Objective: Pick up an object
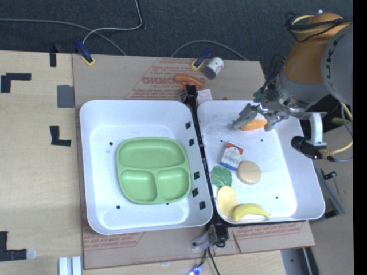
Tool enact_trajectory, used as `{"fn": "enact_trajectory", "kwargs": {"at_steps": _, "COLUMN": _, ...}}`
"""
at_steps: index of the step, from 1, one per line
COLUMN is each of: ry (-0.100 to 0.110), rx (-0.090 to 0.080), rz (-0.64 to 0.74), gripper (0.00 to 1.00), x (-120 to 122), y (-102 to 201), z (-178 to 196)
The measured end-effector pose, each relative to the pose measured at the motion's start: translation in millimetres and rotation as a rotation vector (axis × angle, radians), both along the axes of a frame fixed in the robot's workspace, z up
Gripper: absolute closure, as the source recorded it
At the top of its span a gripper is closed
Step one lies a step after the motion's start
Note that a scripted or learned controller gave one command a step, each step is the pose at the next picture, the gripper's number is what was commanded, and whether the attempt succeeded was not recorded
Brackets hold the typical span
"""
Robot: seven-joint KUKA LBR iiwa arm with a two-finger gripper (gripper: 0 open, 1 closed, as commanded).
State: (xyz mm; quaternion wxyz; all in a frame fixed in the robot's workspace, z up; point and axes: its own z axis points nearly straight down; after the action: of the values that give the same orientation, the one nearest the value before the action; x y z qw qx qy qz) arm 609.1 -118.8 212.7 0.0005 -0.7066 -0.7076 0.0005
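2 white bins (pixel 92 153), 1 green tray (pixel 153 169), 6 small objs (right bin).

gripper (pixel 256 118) clasps an orange object (pixel 254 125) (right bin (pixel 298 182)).

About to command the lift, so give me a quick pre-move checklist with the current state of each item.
1. Gripper over the right bin: ok.
2. Orange object at the fingertips: ok.
3. Object actually clamped between the fingers: cannot tell.
4. Neighbours apart from the gripper: small carton, tan round piece, green piece, banana: ok.
5. Green divided plate lying in the left bin, away from the arm: ok.
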Motion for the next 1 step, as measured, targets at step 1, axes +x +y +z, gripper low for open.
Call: {"fn": "enact_trajectory", "kwargs": {"at_steps": 1, "ry": -0.003, "rx": 0.001, "rz": 0.0, "gripper": 0.0, "x": -37.4, "y": 21.4, "z": -126.5}}
